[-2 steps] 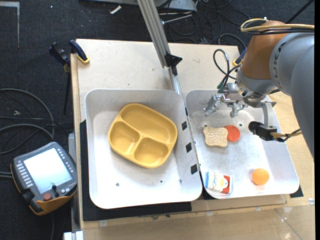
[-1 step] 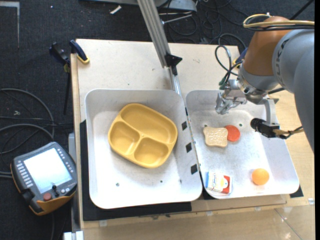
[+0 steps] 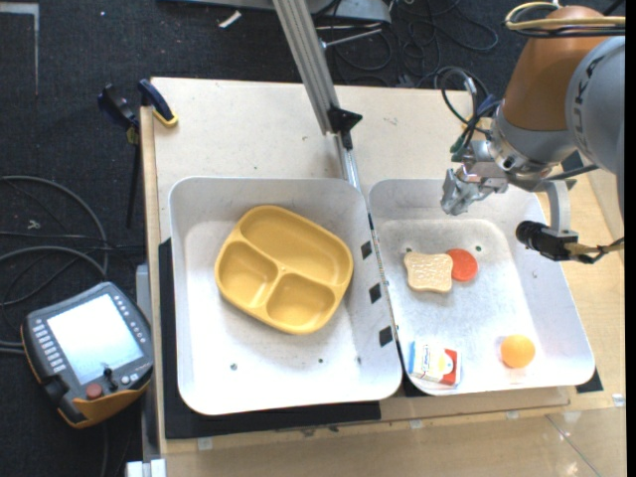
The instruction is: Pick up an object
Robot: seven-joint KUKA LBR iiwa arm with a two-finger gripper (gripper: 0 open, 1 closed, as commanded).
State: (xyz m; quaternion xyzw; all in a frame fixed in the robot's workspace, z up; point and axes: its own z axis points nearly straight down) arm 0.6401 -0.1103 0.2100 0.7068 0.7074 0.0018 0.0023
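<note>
Toast (image 3: 429, 272) lies mid right bin (image 3: 556, 296), touching a red disc (image 3: 463, 264) partly hidden behind it; ball (image 3: 517, 351) and carton (image 3: 434, 364) sit nearer the front. Gripper (image 3: 457, 199) hangs above the far wall, its state cannot be told

divided tray (image 3: 284, 267): showing plain yellow
toast slice (image 3: 429, 271): showing tan
round piece (image 3: 462, 265): showing red
ball (image 3: 517, 351): showing orange
carton (image 3: 434, 364): showing white, blue, red
bins (image 3: 199, 266): showing white
</note>
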